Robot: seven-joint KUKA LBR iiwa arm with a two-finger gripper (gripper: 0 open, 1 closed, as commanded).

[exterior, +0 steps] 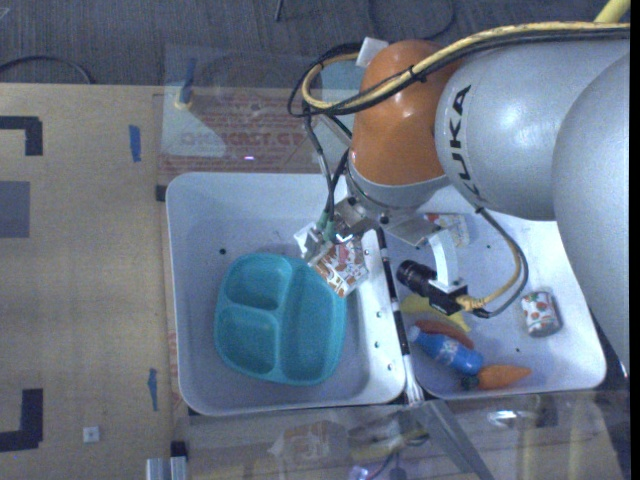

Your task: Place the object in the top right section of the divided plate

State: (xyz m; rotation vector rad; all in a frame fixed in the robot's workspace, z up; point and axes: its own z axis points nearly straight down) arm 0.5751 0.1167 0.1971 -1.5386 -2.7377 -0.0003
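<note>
Camera view: red-white packet (pixel 341 264) in hand (pixel 330 238), long axis diagonal.

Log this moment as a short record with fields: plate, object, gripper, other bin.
plate: teal divided plate in the left bin, its sections bare
object: red and white packet at the plate's upper right edge, just below the gripper
gripper: above the left bin's right side
other bin: right bin with blue bottle, orange carrot, small can

The divided plate (pixel 280 318) is teal. The bins (pixel 195 268) are white. The packet (pixel 340 261) is red and white patterned. The desk (pixel 80 268) is tan with black marks.
</note>
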